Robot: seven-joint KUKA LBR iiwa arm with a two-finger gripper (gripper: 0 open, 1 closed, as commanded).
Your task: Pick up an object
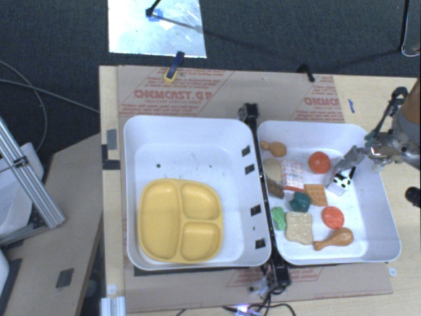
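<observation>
On a cardboard-topped bench (pixel 197 91) over dark carpet, we see two white bins side by side. The left bin (pixel 191 137) holds a yellow tray (pixel 179 219). In the right bin (pixel 375 203) toy food clusters: a tomato (pixel 320 162) at twelve o'clock, a drumstick (pixel 334 239) at six, toast (pixel 299 228) beside it. At three o'clock the gripper (pixel 347 166) hangs over the bin's edge, fingers apart, a black-and-white block (pixel 341 182) just below them.

A yellow tray (pixel 180 220) with three sections lies in the left bin (pixel 191 133). A shiny sheet (pixel 156 18) lies far back on the floor.
</observation>
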